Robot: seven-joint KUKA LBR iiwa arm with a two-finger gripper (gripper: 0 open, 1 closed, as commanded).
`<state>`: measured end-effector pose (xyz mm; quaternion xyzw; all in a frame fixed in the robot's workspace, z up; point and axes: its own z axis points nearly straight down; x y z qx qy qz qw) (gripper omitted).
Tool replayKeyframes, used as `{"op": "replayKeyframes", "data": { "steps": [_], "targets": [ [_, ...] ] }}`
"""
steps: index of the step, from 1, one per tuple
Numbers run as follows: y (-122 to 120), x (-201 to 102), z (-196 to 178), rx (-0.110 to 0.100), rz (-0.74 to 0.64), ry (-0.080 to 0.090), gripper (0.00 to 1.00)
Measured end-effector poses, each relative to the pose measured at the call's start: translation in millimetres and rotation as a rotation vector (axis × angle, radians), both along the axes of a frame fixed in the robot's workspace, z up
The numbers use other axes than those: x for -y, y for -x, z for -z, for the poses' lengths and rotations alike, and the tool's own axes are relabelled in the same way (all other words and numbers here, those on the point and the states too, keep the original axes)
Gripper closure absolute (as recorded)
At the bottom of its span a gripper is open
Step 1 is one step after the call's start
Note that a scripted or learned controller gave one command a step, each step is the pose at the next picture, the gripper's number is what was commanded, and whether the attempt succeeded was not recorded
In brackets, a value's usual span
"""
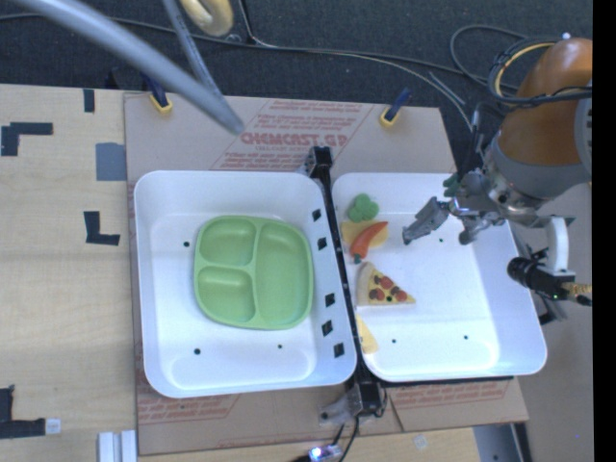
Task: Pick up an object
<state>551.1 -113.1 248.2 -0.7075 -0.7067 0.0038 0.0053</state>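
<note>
In the right bin (500,354), near its left wall, lie a small green toy vegetable (362,206), an orange and red wedge (369,235) and a toy pizza slice (383,288). A yellow piece (367,338) sits by the divider lower down. My gripper (441,233) hangs over the upper middle of the right bin, right of the orange wedge and above the pizza slice. It is open, and nothing is between its two spread fingers (421,225).
The left bin (164,354) holds a green divided plate (255,270). A black divider (332,258) runs between the bins. Cables (462,75) trail behind the right bin, and the arm's orange band (558,75) stands at the right.
</note>
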Motion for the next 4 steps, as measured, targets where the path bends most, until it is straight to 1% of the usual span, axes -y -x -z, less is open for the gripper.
{"op": "replayKeyframes", "data": {
  "steps": [1,2,3,4],
  "targets": [
    [-2.2,-0.2,-5.9,0.011,-0.003,0.001,0.0],
    [4.7,-5.7,41.3,0.007,-0.002,0.003,0.0],
    [2.8,-11.3,86.9,0.006,-0.002,0.002,0.0],
    [-0.5,-5.1,134.7,0.006,-0.001,0.003,0.0]
  ]
}}
